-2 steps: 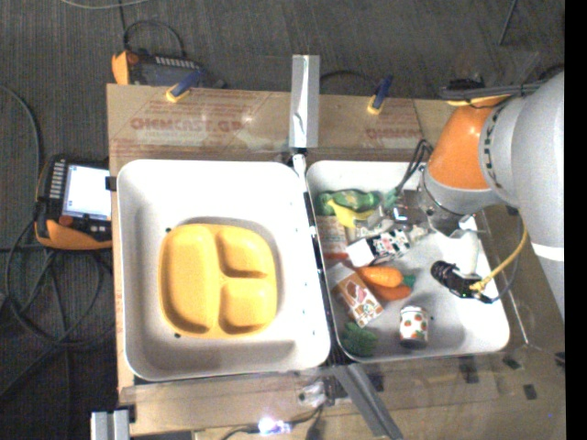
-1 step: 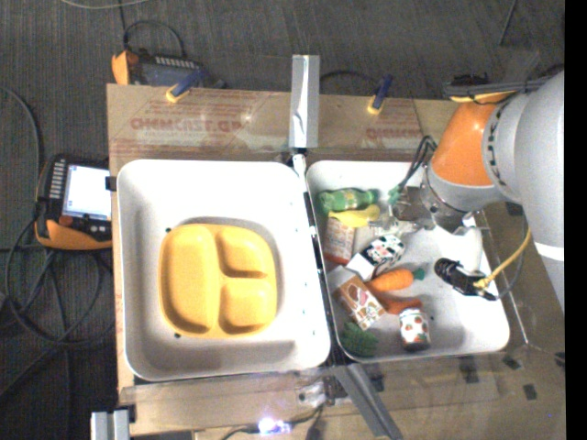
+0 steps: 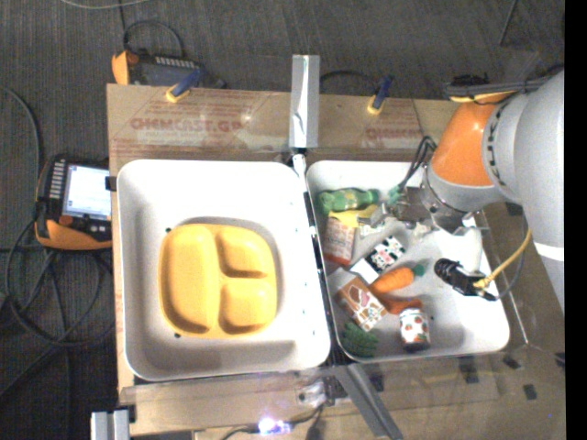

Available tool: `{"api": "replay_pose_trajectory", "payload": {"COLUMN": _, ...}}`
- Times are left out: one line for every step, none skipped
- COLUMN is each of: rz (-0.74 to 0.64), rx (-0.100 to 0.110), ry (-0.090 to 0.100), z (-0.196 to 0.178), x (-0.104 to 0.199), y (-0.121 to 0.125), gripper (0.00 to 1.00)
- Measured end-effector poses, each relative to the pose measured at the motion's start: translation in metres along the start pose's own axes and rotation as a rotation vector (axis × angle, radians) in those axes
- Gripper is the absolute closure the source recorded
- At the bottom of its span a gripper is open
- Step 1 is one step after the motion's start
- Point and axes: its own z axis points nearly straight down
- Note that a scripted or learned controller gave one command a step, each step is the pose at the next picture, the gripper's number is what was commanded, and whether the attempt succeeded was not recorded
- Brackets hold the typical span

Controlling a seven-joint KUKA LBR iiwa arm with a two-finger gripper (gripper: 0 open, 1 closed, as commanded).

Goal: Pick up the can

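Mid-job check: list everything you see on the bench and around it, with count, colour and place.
Bins: two, white, side by side on the bench.
Tray: one, yellow, sectioned, in the left bin.
Can: one, red and white, near edge of the right bin.
Carrot: one, orange, middle of the right bin.
Green bottle: one, far left corner of the right bin.
Small boxes: several, mixed colours, left part of the right bin.
Handheld unit: one, orange and black, left of the bins.
Arm: one, grey with orange band, over the right bin.
Claw: one, dark, above the far part of the right bin.
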Motion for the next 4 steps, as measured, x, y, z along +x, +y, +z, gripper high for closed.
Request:
{"api": "replay_pose_trajectory", "payload": {"rz": 0.149, "rx": -0.002, "ry": 0.006, "z": 0.015, "x": -0.006, "y": -0.007, "gripper": 0.0}}
{"api": "replay_pose_trajectory", "payload": {"rz": 0.149, "rx": -0.002, "ry": 0.002, "z": 0.007, "x": -0.008, "y": -0.007, "gripper": 1.0}}
{"api": "replay_pose_trajectory", "payload": {"rz": 0.21, "rx": 0.01, "ry": -0.003, "z": -0.007, "x": 0.029, "y": 0.068, "gripper": 1.0}}
{"api": "replay_pose_trajectory", "payload": {"rz": 0.042, "rx": 0.002, "ry": -0.001, "z": 0.016, "x": -0.003, "y": 0.064, "gripper": 1.0}}
